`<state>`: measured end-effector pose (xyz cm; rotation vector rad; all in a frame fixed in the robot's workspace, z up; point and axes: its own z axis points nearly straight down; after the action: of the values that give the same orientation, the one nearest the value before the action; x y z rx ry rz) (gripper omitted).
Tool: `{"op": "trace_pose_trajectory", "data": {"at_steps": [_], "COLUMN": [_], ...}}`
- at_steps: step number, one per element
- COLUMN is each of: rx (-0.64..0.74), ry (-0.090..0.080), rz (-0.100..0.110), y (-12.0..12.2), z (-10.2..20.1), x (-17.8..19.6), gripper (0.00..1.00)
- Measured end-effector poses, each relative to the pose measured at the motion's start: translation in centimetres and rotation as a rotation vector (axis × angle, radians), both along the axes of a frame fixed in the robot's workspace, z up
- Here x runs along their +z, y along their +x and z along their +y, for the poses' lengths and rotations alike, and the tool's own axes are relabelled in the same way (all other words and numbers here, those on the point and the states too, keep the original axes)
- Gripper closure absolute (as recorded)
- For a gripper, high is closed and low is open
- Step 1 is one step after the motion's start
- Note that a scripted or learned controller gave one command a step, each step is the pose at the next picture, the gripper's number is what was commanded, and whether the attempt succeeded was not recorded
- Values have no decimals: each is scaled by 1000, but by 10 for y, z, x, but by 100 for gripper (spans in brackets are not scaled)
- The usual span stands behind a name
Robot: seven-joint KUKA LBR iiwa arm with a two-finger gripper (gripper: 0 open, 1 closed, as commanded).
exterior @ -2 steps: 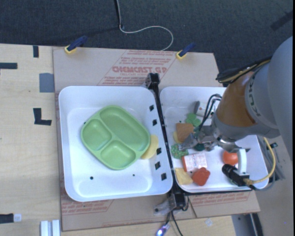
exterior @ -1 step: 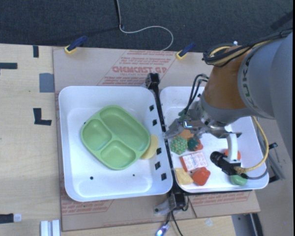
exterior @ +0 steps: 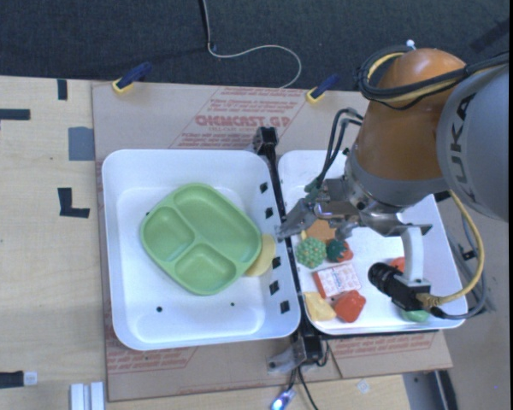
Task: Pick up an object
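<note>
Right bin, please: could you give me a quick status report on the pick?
Tool low over right bin, left edge. Green knobbly toy just below it, not gripped. Red-and-white packet and red piece crowd close.

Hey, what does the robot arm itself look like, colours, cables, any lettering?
A thick grey arm with a broad glossy orange band above the wrist. Dark letters run down the grey shell at the view's right. Thin black and yellowish cables loop around the orange band. The metal hand below is grey and dark.
</note>
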<state>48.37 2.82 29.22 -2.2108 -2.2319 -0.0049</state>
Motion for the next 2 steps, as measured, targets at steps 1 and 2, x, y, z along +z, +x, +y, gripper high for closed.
{"op": "trace_pose_trajectory", "data": {"at_steps": [1, 2], "rx": [-5, 0], "ry": [-6, -2], "rz": [15, 1], "y": [1, 1], "z": [-3, 54], "x": [1, 69], "gripper": [100, 100]}}
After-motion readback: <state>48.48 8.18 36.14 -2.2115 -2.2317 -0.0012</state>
